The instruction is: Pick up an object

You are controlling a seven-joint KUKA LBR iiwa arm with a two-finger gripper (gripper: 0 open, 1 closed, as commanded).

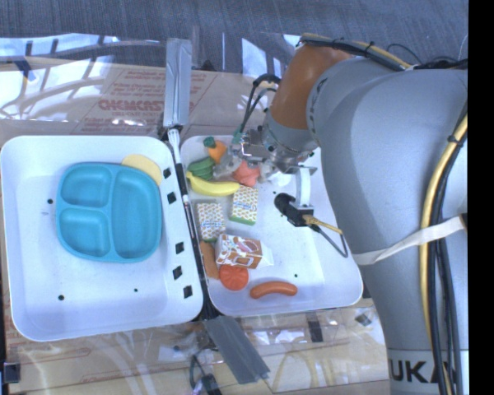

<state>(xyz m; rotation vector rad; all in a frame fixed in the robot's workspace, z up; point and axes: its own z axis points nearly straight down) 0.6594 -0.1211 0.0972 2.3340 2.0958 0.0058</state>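
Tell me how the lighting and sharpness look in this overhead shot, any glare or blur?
Camera view: bright, cool light; glare streaks on the clear plastic sheet behind the bins; the white left bin looks nearly washed out; the arm shades part of the right bin; small toys are soft, slightly blurred.

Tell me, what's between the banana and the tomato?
In the camera view, between the banana and the tomato lie a small waffle-patterned cracker and a printed snack box, all in the right bin.
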